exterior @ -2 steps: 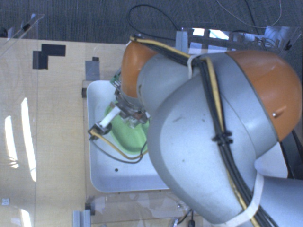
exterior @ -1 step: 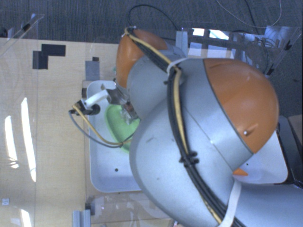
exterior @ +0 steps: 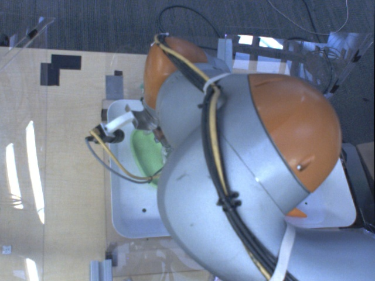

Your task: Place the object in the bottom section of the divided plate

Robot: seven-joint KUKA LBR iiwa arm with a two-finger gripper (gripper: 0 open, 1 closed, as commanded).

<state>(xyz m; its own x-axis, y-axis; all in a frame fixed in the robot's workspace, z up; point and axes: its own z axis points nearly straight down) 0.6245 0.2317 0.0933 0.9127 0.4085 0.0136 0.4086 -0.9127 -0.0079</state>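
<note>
Gripper (exterior: pixel 149 124) position: over the upper end of the white bin (exterior: pixel 126 215), hidden under the wrist; its opening and any hold cannot be determined. Arm (exterior: pixel 234 174) enters from the right, its large grey and orange joints covering most of the bin. A green object (exterior: pixel 146 154) lies in the bin, just below the wrist. No plate can be made out.

Arm (exterior: pixel 246 174) hides most of white bin (exterior: pixel 126 215), green object (exterior: pixel 146 154) partly covered
</note>
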